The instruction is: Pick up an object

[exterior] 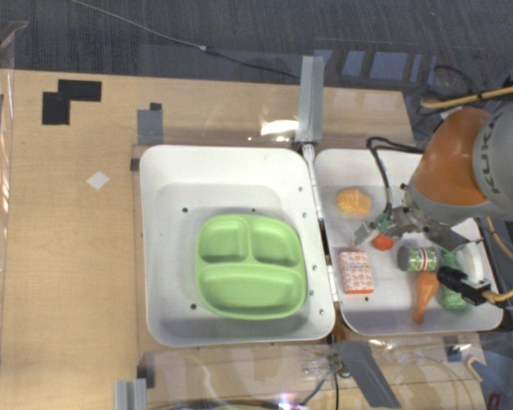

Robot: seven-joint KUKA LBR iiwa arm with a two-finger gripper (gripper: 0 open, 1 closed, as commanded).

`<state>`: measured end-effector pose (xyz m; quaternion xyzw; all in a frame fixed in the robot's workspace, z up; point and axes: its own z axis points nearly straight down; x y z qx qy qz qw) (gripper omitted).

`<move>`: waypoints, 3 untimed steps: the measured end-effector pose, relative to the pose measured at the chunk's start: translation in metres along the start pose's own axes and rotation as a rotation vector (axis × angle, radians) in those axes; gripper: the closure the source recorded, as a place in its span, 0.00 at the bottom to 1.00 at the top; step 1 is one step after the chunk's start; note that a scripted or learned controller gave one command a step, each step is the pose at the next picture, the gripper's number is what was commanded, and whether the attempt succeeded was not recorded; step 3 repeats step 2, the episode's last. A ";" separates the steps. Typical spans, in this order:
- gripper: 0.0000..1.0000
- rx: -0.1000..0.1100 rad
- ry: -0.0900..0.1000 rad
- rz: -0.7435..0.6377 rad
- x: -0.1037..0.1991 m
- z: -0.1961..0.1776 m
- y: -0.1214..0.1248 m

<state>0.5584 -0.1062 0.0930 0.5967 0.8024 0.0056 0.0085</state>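
Observation:
My gripper (387, 227) hangs low in the right bin (393, 319), at the end of the grey arm with its orange band (449, 165). A small red object (383, 243) lies right under its tip, touching or nearly touching it. A tan round piece (353, 201) sits just up and left of the gripper. A pink and white packet (356, 272) lies down and left of it. To the right of the red object are a green and white can (419, 257), an orange carrot (423, 291) and a green object (454, 298).
The left bin (167, 229) holds a green divided plate (250, 266). A metal divider (310, 109) stands at the back between the bins. Black cables (466, 287) run over the right bin's right side. Tan bench surface (68, 254) stretches to the left.

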 end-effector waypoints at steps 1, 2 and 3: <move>1.00 -0.006 0.001 -0.005 0.002 -0.012 0.004; 1.00 0.014 0.005 0.102 0.073 -0.092 0.042; 1.00 0.014 0.005 0.102 0.073 -0.092 0.042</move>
